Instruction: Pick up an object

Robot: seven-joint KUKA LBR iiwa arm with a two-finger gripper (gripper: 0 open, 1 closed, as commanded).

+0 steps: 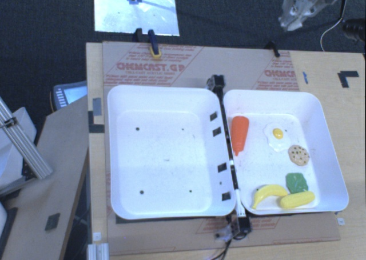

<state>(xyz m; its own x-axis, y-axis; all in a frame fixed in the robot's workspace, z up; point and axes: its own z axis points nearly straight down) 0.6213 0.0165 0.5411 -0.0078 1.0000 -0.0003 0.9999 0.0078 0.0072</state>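
Observation:
The right bin (326,139) holds several toy foods. An orange carrot (238,134) lies upright along its left wall. A fried egg (277,136) sits near the middle, with a round cookie (298,155) just below it. Toward the front lie a green piece (296,182), a yellow banana (267,194) and another yellow oblong piece (297,199). My gripper (296,10) hangs high at the upper right, beyond the far edge of the bench and well away from the bin, with nothing seen in it.
The left bin (154,156) stands beside the right one, joined by a black-clipped divider (220,133). A shiny metal sheet (135,2) lies on the floor at the back. A yellow clamp (154,47) grips the bench's far edge. An aluminium rail (23,144) stands at the left.

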